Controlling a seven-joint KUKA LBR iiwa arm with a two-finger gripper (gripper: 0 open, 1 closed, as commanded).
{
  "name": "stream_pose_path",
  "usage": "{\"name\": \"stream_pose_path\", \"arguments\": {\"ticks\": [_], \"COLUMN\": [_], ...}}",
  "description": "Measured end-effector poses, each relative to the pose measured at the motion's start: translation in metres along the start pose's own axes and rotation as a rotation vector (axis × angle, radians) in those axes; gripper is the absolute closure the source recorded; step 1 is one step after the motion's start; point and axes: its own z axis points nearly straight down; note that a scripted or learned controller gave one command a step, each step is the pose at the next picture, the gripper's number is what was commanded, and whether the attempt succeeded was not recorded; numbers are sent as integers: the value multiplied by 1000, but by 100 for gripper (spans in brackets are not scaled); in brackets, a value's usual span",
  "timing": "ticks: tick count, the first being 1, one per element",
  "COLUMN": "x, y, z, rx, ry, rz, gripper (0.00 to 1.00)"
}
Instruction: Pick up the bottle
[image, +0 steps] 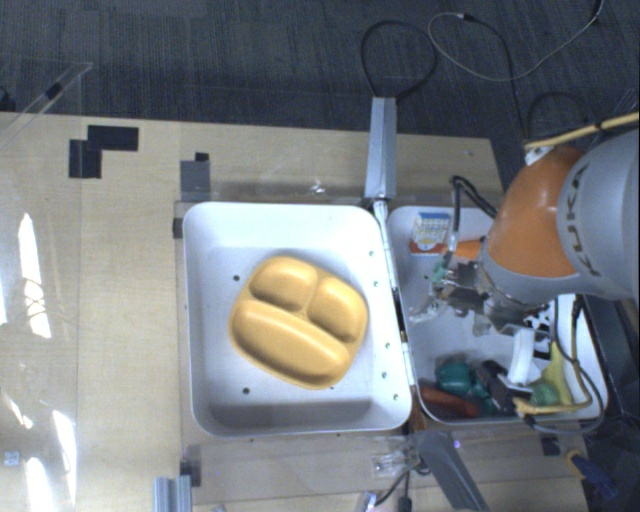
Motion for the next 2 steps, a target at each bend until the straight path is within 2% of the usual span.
{"name": "stream_pose_path", "arguments": {"ticks": [1,2], "x": [-24,-5], "y": [-13,-16], "z": [1,0], "rx": [3,0], "ry": [-1,0], "rz": [180,363], "gripper": [0,0]}}
